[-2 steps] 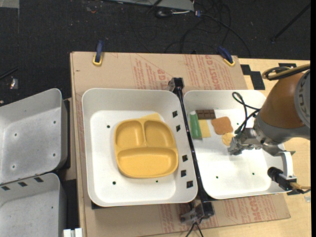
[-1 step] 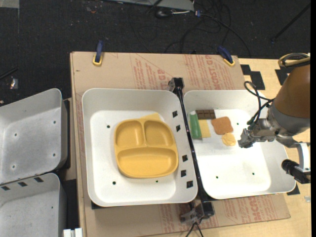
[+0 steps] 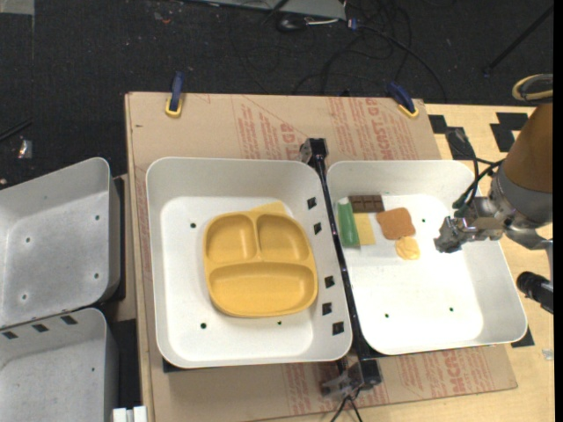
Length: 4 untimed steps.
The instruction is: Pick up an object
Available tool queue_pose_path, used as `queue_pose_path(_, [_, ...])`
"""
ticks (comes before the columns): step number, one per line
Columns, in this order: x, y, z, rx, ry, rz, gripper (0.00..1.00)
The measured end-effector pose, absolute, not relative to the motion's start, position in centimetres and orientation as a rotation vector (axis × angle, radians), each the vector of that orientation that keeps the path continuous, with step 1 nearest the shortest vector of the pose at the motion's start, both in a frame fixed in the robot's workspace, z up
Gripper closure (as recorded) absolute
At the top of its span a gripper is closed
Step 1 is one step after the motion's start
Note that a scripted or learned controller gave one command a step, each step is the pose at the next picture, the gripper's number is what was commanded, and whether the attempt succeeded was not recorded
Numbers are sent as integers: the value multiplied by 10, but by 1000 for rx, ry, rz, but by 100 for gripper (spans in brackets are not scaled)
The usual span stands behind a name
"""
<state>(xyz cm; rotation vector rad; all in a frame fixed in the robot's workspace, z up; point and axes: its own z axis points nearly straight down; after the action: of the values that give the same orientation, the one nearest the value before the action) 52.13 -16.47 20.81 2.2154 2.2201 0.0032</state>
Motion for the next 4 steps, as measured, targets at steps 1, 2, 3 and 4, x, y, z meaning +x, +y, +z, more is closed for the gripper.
queue_pose_path(1, [543,-119,220,2212,2229,4,100])
queue_pose_path(2, [562,-63,212,2213,2230,3,100])
queue_pose_path(3, [572,-6,214,2212,2232,4,100])
queue_pose_path(4, [593,43,208,2212,2230,3,100])
